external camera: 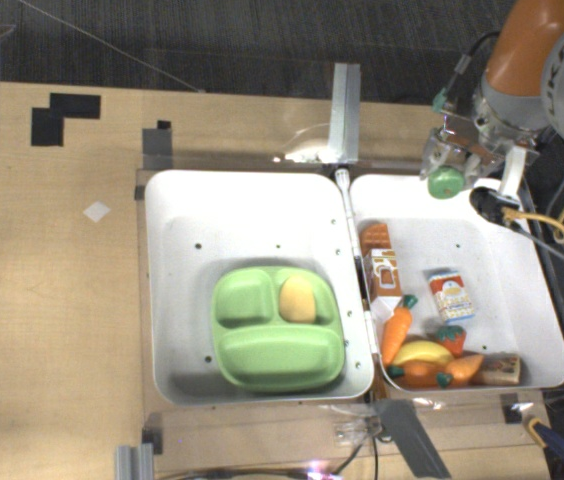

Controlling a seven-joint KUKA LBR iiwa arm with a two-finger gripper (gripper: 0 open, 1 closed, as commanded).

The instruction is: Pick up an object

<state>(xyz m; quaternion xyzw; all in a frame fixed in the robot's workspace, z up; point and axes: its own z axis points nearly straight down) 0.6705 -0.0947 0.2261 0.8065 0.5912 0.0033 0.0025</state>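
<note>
In the left bin we see a green tray with a yellow lemon in its two-o'clock compartment, and the right bin has a heap at six o'clock: carrot, banana, small cartons. At that bin's twelve-o'clock rim our gripper hangs with its fingers narrowed around a small round green ball, smooth and glossy. We judge the grip slight, so a rounded, slippery ball could roll out during any quick swing and drop onto the rim or outside the bin.
</note>
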